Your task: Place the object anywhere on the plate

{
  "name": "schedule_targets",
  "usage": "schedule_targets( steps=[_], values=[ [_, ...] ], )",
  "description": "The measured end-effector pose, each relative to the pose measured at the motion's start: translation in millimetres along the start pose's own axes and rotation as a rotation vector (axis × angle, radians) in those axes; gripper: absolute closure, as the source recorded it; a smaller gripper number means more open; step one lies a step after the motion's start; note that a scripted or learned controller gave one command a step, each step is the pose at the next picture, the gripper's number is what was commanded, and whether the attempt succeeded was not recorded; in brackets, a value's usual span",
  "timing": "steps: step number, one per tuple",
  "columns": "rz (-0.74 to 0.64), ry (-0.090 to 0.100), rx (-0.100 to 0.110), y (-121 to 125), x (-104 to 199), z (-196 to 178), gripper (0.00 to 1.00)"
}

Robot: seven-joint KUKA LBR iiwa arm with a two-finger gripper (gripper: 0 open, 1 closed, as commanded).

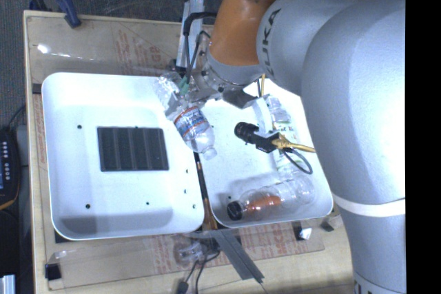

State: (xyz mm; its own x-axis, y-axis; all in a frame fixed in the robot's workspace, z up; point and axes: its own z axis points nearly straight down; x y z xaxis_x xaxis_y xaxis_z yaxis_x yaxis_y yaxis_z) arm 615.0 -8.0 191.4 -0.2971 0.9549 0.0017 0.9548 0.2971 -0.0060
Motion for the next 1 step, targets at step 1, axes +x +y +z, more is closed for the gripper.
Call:
schedule_targets(
  steps=[1],
  values=[
    [-0.085,-0.001,-0.001,-13.2,88.6,-1.8,1.0]
  ],
)
